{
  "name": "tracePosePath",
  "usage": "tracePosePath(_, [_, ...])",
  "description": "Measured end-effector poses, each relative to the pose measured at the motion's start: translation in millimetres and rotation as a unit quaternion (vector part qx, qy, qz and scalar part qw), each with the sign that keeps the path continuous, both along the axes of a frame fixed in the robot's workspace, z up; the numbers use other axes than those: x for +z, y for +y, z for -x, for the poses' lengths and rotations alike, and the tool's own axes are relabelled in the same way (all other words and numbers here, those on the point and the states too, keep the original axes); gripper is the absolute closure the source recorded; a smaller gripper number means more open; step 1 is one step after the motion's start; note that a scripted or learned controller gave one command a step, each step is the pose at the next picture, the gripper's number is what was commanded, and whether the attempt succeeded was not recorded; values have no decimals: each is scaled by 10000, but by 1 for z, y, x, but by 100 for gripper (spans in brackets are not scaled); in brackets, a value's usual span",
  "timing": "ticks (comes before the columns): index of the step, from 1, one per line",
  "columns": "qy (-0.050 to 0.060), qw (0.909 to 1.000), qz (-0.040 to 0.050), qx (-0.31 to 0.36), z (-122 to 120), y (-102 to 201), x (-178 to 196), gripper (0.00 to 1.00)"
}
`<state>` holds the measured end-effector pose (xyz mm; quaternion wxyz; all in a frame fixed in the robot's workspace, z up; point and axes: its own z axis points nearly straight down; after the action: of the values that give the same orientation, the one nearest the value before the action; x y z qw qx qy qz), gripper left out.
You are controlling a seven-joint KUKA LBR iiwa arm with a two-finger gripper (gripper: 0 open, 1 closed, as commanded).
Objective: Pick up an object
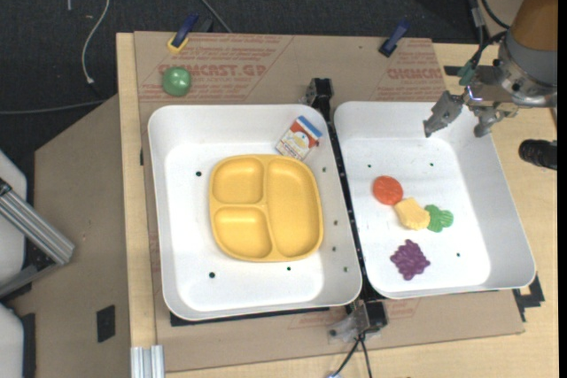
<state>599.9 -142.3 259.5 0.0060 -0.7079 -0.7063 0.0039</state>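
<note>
1. Objects for picking lie in the right bin (496, 190): orange-red round piece (387, 190), yellow piece (411, 213) touching it at the lower right, green piece (438, 218) just beside the yellow one, purple grape cluster (409, 259) a little below, apart from the rest.
2. Gripper (461, 121) above the far right corner of the right bin, fingers spread apart, nothing between them; well apart from the cluster of toy food.
3. Grey arm with orange band (536, 22) reaching in from the right edge, above the wrist.
4. Left bin (168, 190) holding a yellow divided plate (266, 208) with three compartments, lying flat near the middle.
5. Small carton (299, 137) with blue and red markings, tilted, at the far right corner of the left bin, just beyond the plate's rim.
6. Green ball (177, 81) on the cardboard sheet (266, 66) outside the bins, past the left bin's far left corner.
7. Blue clamps (184, 33) on the cardboard's far edge, one at the left and one nearer the right.
8. Dark carpet with a white cable (97, 4) beyond the bench.
</note>
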Motion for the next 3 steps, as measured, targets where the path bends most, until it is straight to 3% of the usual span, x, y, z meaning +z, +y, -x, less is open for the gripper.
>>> tracePosePath(1, [-63, 10000, 11, 13, -2, 0, 7, 0])
tracePosePath(3, [-36, 10000, 4, 12, 0, 8, -83, 0])
